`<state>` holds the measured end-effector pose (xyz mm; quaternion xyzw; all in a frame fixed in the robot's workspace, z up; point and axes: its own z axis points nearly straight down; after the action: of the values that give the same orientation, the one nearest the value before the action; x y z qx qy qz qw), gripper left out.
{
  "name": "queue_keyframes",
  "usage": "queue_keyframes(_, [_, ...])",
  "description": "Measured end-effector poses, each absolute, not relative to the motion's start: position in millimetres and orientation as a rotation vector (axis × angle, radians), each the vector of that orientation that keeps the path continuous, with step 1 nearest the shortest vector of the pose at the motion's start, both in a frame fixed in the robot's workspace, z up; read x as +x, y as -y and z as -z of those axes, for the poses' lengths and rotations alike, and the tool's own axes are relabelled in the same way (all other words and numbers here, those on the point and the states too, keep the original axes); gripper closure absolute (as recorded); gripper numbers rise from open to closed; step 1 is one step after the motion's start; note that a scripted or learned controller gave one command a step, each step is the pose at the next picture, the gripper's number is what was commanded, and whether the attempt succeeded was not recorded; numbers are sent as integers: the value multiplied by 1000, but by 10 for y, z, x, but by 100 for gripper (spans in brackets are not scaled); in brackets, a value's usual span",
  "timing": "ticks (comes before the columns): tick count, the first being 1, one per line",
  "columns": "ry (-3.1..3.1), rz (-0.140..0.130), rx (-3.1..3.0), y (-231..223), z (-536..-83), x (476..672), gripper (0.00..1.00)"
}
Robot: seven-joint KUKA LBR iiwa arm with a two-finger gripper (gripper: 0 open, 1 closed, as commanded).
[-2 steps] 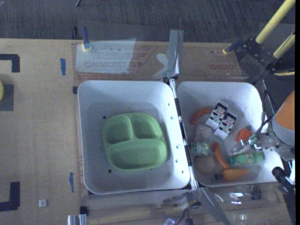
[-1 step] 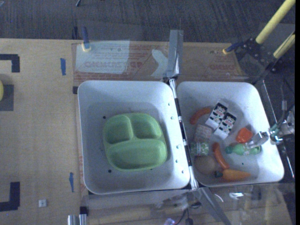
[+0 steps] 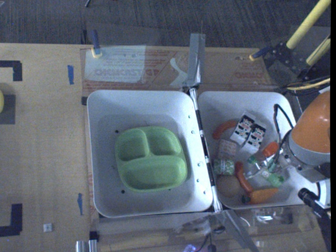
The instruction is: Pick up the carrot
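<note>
Dark carpet lies beyond the wooden bench [image 3: 47,156], and on that bench you have two white bins side by side. Your left bin [image 3: 100,140] holds a green divided plate [image 3: 151,158]. Your right bin [image 3: 210,106] holds a clutter of small things, among them a pair of small cartons [image 3: 249,130], a brownish round item [image 3: 227,185] and a red sausage-like piece [image 3: 242,178].

Look for the carrot [image 3: 264,194] at the near edge of the right bin, close to the front wall. It lies nearly flat, its long axis running roughly left to right across the view.

Your arm [image 3: 313,130] comes in from the right, and the gripper [image 3: 264,164] sits low among the clutter, just beyond the carrot and slightly above it in the view. You cannot tell whether it is released or clenched; the tips blur into the items around them. Nothing shows the carrot between them.

To reach it, I judge you would need to come toward the front wall and close across the carrot's short width.
</note>
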<state>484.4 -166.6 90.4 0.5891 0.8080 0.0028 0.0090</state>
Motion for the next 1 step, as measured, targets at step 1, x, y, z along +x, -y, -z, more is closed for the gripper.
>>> queue_keyframes(1, [-2588,0,1774,2241,-1409,4829,0])
